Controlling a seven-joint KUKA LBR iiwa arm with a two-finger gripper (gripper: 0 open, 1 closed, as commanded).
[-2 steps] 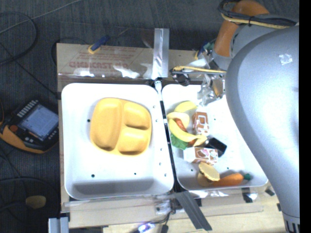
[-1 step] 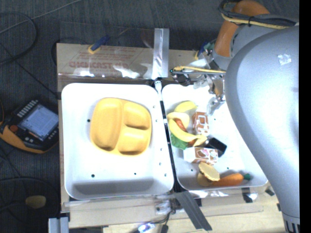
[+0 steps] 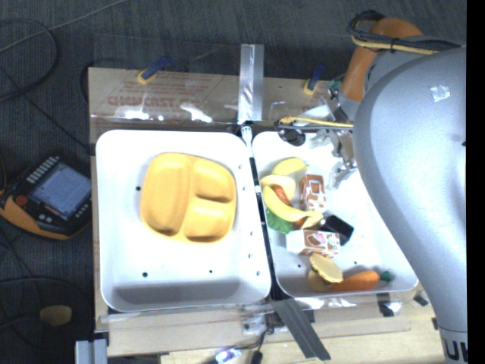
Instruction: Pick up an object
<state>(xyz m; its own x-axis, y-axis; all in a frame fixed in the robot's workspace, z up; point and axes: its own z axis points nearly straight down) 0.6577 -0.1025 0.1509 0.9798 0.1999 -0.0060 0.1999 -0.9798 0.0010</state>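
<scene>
A: What is sitting at the left end of the worktop (image 3: 114, 82)?

B: The left bin (image 3: 121, 279) is holding a yellow divided tray (image 3: 187, 196), which is lying near the middle of it, a little toward the far wall.

A: And moving right?

B: The right bin (image 3: 284, 283) is touching the left one along their shared edge. Toys are crowding its left half: a banana (image 3: 282, 207) is lying by the dividing edge, with a green piece (image 3: 274, 220) showing under it. Two small printed cartons are sitting just beside it, one (image 3: 313, 191) further back and one (image 3: 321, 240) nearer the front. A black block (image 3: 338, 225) is lying between them, slightly to the right. A carrot (image 3: 355, 280) is resting along the front wall, touching a tan round piece (image 3: 326, 268).

A: Where is the gripper?

B: The grey arm (image 3: 417, 173) is covering the bin's right side. The gripper seems to be hanging near the far right corner of that bin, but I cannot tell its state, and nothing is showing between its parts.
</scene>
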